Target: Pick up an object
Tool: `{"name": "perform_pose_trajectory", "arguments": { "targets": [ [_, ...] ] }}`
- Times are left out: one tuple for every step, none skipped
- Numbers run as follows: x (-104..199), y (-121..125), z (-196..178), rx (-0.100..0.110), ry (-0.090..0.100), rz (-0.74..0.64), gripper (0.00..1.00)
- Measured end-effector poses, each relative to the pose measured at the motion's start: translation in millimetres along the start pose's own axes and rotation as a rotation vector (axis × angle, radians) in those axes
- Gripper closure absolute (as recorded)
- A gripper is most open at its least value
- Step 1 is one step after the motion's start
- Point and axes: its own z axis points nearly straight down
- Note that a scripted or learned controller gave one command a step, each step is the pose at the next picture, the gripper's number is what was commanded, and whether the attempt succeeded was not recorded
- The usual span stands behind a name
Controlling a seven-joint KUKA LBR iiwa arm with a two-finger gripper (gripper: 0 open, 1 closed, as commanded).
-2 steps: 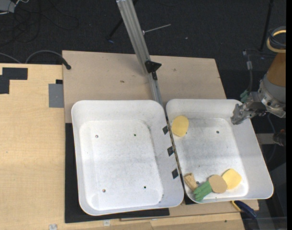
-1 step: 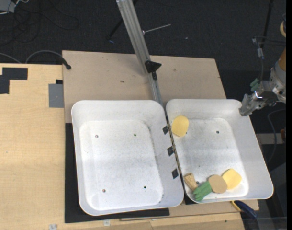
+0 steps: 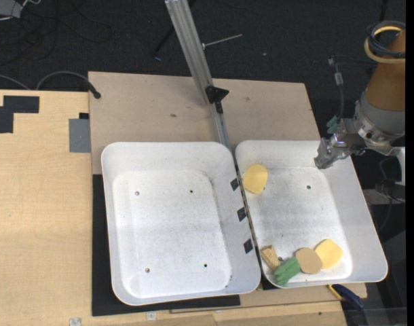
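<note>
- Thick arm (image 3: 387,80) of rounded segments, entering from the right edge.
- Upper segment a dull orange-tan, smooth and barrel-shaped.
- Black ring or cable loop around the top of that orange part.
- Below, a pale grey collar, wider than the orange part, with a darker seam.
- Small metallic pincer (image 3: 327,156) at the end, grey and silver, blurred.
- Touch of green beside the wrist mount.
- Thin dark cable rising near the wrist.

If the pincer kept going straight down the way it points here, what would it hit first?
Probably bare floor of the right bin, near its upper right corner. The pincer has no object below it, though height is hard to judge.
</note>
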Motion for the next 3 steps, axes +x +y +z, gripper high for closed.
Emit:
{"name": "perform_pose_trajectory", "arguments": {
  "targets": [
    [60, 6, -3, -0.001, 0.001, -0.002, 1.0],
    [113, 12, 13, 0.001, 0.0, 0.0, 1.0],
    [168, 9, 25, 0.002, 0.0, -0.001, 1.0]
  ]
}}
